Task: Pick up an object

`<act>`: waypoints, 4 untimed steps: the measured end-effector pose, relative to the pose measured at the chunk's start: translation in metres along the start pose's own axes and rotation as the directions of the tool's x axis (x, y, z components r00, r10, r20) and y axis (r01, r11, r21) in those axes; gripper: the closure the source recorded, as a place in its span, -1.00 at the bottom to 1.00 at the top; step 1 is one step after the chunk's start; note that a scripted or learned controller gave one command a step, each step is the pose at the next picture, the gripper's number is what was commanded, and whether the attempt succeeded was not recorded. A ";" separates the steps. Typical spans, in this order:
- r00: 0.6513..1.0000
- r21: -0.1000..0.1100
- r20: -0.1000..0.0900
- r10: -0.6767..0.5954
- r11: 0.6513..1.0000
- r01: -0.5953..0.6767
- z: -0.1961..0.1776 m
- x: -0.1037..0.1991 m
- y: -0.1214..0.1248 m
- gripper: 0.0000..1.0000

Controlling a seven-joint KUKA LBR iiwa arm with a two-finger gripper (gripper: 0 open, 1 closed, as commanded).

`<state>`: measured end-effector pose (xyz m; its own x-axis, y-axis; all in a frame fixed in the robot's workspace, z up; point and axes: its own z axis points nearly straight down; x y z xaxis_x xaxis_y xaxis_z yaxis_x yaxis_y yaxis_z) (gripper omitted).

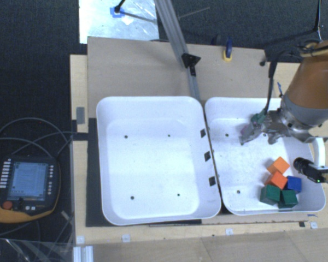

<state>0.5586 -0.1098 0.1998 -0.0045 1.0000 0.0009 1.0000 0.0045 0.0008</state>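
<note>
Several small blocks lie bunched in the near right corner of the right bin [229, 201]: an orange one [281, 165], a darker orange one [277, 180], a blue one [294, 184] and two dark green ones [271, 194] [288, 199]. My gripper [257, 139] hangs over the middle of the right bin, up and to the left of the blocks and apart from them. It is open, its two grey fingers spread, with only white bin floor showing between them. A small teal patch [258, 117] shows at the gripper's base; I cannot tell what it is.
The left bin [106, 146] stands beside the right one, sharing the middle rim with black clips [207, 156]. A slanted metal pole [175, 31] crosses the back of the bench. A teach pendant [24, 187] with cables lies on the floor at left.
</note>
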 end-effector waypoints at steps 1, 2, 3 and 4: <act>1.000 -0.001 0.000 0.001 1.000 -0.001 0.000 0.000 0.000 -1.00; 1.000 0.004 0.000 0.003 1.000 -0.003 0.044 0.002 -0.006 -1.00; 1.000 0.006 0.000 0.002 1.000 -0.002 0.105 0.004 -0.012 -1.00; 1.000 0.001 0.000 0.002 1.000 -0.002 0.110 0.004 -0.011 -1.00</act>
<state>0.5476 -0.1057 0.0903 -0.0024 1.0000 0.0004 1.0000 0.0024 -0.0002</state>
